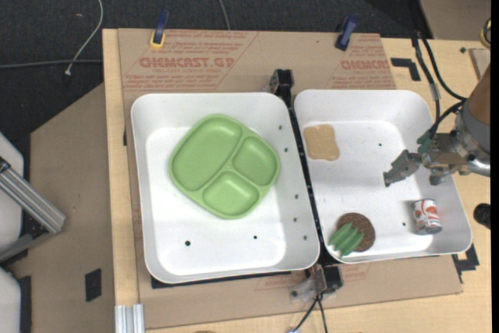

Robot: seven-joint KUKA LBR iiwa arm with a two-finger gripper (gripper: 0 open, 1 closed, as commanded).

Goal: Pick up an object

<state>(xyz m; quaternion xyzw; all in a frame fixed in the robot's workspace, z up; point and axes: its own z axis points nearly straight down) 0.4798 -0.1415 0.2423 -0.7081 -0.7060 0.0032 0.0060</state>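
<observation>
My gripper (416, 171) hangs over the right side of the right bin (366, 107), its two dark fingers spread open with nothing between them. A small red and white can (426, 215) lies just below and right of the gripper, apart from it. A tan slice of toast (320, 143) rests at the bin's upper left. Near the bin's front edge sits a brown round disc (359, 227), and a green ridged piece (346, 239) lies on it.
The left bin (156, 191) holds a green plate (224, 165) with three compartments. A black clamp (281, 81) stands at the back between the bins. Blue clips (161, 22) hold the cardboard at the far edge.
</observation>
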